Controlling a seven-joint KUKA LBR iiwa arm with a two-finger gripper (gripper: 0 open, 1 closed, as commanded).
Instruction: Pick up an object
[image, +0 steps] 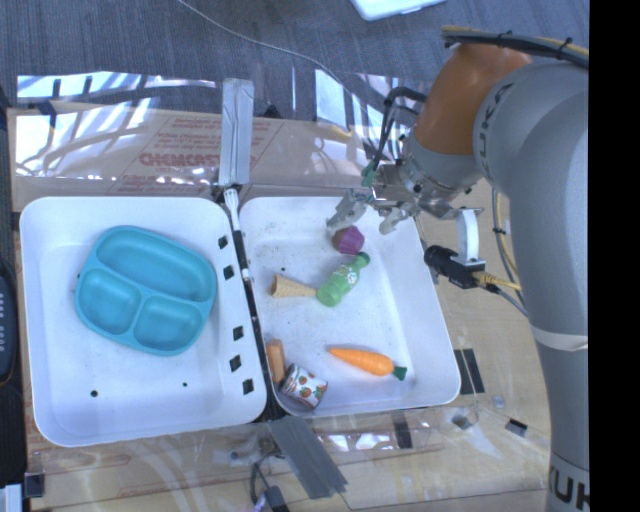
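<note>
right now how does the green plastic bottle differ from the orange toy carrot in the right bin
The green plastic bottle is green with a darker cap; the orange toy carrot is orange with a small green tip. The bottle lies on a slant mid-bin, beside a tan cone; the carrot lies nearly level, nearer the front wall. The bottle looks stubbier, the carrot slimmer and tapered. Both lie on their sides in the right white bin.

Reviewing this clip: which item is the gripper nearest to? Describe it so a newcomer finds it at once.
Start at the right white bin, the one without the blue divided plate. Near its far edge, just below the gripper, lies a small purple object. It is the only purple thing there, rounder and shorter than the green bottle beside it.
</note>
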